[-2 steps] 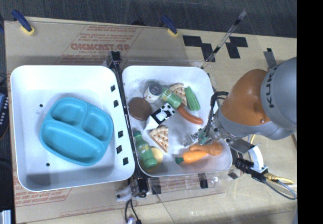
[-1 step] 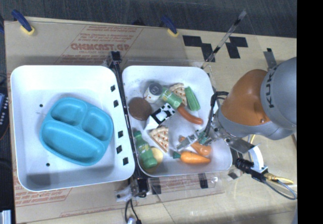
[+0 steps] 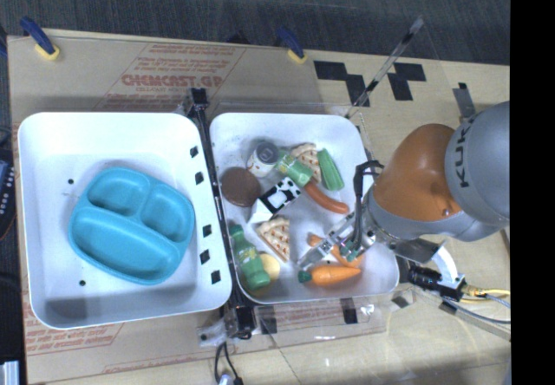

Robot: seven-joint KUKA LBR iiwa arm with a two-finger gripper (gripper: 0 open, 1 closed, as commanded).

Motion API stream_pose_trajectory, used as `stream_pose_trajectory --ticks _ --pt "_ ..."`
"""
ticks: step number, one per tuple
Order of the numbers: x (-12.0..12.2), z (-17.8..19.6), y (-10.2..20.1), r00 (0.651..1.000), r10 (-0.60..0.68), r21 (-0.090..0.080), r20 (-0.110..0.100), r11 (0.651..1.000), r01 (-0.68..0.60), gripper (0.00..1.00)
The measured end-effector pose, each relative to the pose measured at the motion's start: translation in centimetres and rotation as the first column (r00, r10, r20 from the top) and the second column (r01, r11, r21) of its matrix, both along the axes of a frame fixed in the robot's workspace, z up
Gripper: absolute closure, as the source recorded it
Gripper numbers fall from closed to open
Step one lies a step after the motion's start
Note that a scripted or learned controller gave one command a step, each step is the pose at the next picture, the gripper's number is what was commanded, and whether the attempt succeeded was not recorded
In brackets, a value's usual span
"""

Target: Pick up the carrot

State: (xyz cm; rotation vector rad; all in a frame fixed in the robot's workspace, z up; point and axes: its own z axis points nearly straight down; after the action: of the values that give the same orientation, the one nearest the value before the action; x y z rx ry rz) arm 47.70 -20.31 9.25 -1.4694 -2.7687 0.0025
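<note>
The carrot (image 3: pixel 336 274) is orange with a small green top at its left end. It lies flat near the front wall of the right bin (image 3: pixel 227 133). My gripper (image 3: pixel 340 246) reaches in from the right and hangs just above the carrot's upper side, close to or touching it. The grey and orange wrist behind it covers the bin's right wall.
The right bin also holds an orange sausage (image 3: pixel 326 199), a green vegetable (image 3: pixel 330 168), a waffle wedge (image 3: pixel 276 238), a green bottle (image 3: pixel 247 258), a yellow ball (image 3: pixel 270 266), a brown disc (image 3: pixel 240 186) and a small can (image 3: pixel 264 153). A blue divided plate (image 3: pixel 130 224) lies in the left bin.
</note>
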Motion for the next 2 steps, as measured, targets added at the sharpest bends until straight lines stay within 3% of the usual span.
stream_pose_trajectory --ticks 1,2 --pt "0.09 1.0 0.03 1.0 0.012 0.0 -0.002 1.0 -0.012 1.0" --pt "0.08 0.99 0.03 1.0 0.012 0.0 -0.002 1.0 -0.012 0.0"
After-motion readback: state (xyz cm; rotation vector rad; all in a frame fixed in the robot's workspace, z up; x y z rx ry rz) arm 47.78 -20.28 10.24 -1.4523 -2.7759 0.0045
